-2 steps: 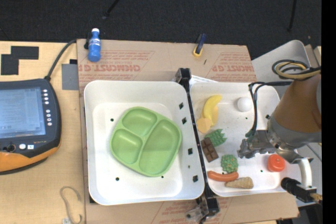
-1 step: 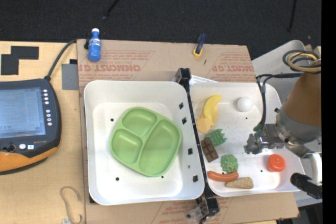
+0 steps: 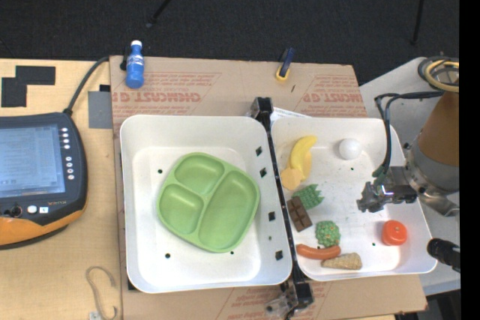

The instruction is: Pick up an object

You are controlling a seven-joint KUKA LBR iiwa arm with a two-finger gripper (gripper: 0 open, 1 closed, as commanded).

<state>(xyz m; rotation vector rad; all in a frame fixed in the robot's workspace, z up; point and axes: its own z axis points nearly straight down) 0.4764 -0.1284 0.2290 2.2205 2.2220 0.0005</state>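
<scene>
Grey KUKA arm with orange band (image 3: 444,124) reaching in from the right edge, wrist angled down and leftward. Dark two-finger gripper (image 3: 373,198) at the wrist's left end, low over the bench, fingers too dark and small to make out.

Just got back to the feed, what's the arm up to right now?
The arm reaches in from the right, with its gripper low over the right bin, between the white ball and the orange tomato-like piece. Nothing visibly sits between its fingers. The banana, broccoli, chocolate bar and sausage lie left of it. The left bin holds the green divided plate.
</scene>
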